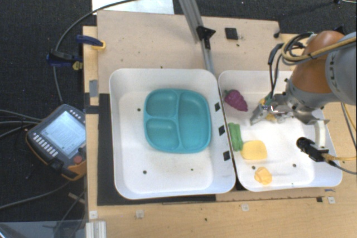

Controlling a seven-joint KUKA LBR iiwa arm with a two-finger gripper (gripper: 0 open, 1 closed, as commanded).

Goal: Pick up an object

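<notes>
In the right bin [326, 175] lie a purple grape-like piece [236, 100] at the back left, a green piece [235, 136] along the left wall, a pale yellow block [254, 150] in the middle and a small orange-yellow piece [263, 175] near the front. My gripper [259, 114] hangs over the right bin's back half, right of the purple piece and above the yellow block. Nothing shows between its tips.
The left bin [125, 175] holds a teal divided plate [177, 120]. A black part [308, 147] of the arm's wrist juts over the right bin's right side. A metal pole [189, 3] slants over the bench behind the bins. A teach pendant [58, 139] lies at far left.
</notes>
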